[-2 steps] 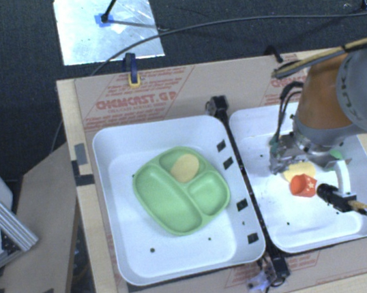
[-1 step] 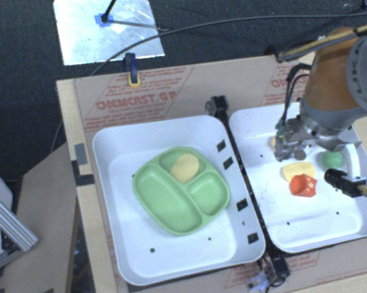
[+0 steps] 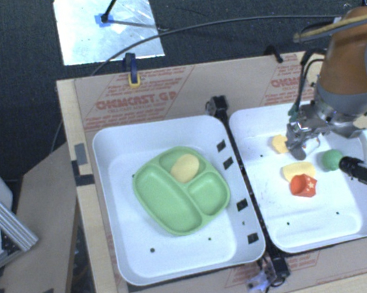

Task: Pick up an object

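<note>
Gripper (image 3: pixel 299 147) hangs low in the right bin (image 3: pixel 321 227), right of frame, beside a yellow piece (image 3: pixel 279 144); finger state cannot be told. Red toy (image 3: pixel 304 186) and green ball (image 3: pixel 331 159) lie nearby, loose for picking; green tray (image 3: pixel 172 206) fills the left bin (image 3: pixel 181 263).

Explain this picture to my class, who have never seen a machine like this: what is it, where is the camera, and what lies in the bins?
One camera looks down at a slant on a bench. The grey and orange robot arm reaches in from the right, its gripper low over the right bin. That bin holds a small yellow piece, a yellow block, a red object and a green ball. The left bin holds a green divided plate with a yellow item in one compartment. Whether anything is held cannot be seen.
</note>
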Action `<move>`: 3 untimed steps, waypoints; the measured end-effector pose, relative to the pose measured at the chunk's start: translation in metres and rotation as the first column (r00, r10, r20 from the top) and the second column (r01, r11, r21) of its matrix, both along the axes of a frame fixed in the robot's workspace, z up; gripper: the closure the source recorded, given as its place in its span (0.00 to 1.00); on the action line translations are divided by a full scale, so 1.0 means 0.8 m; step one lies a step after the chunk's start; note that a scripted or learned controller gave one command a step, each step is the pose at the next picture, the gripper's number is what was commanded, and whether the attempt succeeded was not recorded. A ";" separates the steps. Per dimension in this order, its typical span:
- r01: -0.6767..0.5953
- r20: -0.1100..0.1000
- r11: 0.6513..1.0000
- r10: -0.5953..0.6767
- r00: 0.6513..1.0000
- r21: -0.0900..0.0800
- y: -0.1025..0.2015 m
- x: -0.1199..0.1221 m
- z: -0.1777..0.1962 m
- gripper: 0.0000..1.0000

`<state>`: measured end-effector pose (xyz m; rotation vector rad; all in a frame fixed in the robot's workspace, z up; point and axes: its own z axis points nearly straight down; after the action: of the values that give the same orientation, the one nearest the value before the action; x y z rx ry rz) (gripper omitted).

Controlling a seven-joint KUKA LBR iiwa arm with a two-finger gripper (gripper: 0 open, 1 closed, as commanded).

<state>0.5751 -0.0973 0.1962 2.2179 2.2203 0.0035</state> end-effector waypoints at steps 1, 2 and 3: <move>-0.003 0.003 1.000 0.003 1.000 0.000 0.000 0.002 0.061 1.00; -0.006 -0.002 1.000 0.006 1.000 0.001 0.069 0.007 0.047 1.00; -0.008 -0.002 1.000 0.008 1.000 0.001 0.133 0.025 0.033 1.00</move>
<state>0.5950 0.0095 0.2223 2.2111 2.2303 0.0030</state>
